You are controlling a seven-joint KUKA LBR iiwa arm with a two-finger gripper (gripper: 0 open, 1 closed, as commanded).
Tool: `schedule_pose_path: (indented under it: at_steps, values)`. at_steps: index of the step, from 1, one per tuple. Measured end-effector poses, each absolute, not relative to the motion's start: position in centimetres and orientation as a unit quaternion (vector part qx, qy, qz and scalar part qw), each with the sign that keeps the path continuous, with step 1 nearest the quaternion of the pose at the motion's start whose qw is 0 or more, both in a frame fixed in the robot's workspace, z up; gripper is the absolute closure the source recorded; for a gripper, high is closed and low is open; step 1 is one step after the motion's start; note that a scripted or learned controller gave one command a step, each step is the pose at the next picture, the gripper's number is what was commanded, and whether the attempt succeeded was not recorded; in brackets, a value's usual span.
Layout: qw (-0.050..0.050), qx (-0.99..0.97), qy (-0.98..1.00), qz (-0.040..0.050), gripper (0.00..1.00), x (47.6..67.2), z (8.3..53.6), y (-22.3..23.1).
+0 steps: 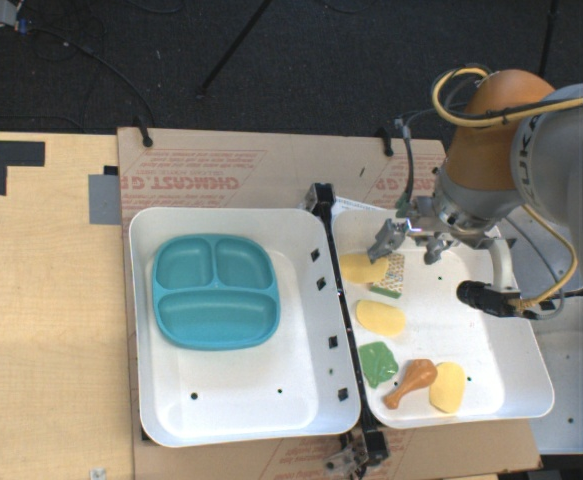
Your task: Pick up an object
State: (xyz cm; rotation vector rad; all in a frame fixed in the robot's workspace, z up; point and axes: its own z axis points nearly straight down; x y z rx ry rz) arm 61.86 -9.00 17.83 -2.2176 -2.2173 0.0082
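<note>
Black, cable-strewn flooring lies behind a pale wooden bench (41, 298), on which a sheet of brown cardboard (231, 173) underlies two shallow white bins, probably to level or protect the surface beneath them. Its red print reads reversed from this angle and is too faint to make out with confidence. The left bin (231, 408) carries a teal divided plate (214, 291), lying flat and well apart from the arm's reach at this instant. The right bin (501, 368) holds the candidates for picking: a yellow piece (356, 267) near the divider, a small patterned card or packet with a green edge (393, 274) touching it, a yellow oval piece (381, 317) just below those, a green leaf-like piece (377, 362), a toy drumstick (411, 380), and a yellow lemon-like piece (448, 387) just beside the drumstick. They lie scattered loosely rather than arranged, which suits random grasp attempts. The grey arm with its orange band (501, 118) reaches in from the right, and the gripper (409, 238) hangs over the upper part of the right bin, its two fingers spread apart with nothing between them. One fingertip (381, 251) sits just above the patterned packet and the upper yellow piece, so these look like the likeliest targets, though the pick itself is not yet made.
</note>
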Motion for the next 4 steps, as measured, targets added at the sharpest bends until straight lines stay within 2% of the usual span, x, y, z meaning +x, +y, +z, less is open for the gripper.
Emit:
schedule_pose_path:
  at_steps: [2, 3, 4]
  values:
    - [0.002, -0.707, -0.707, 0.002, 0.0, 61.0, 8.5, -8.4]
    - [0.003, -0.709, -0.706, 0.0021, 1.0, 61.0, 9.7, -8.5]
    - [-0.001, -0.708, -0.706, -0.0005, 1.0, 61.1, 16.0, -8.7]
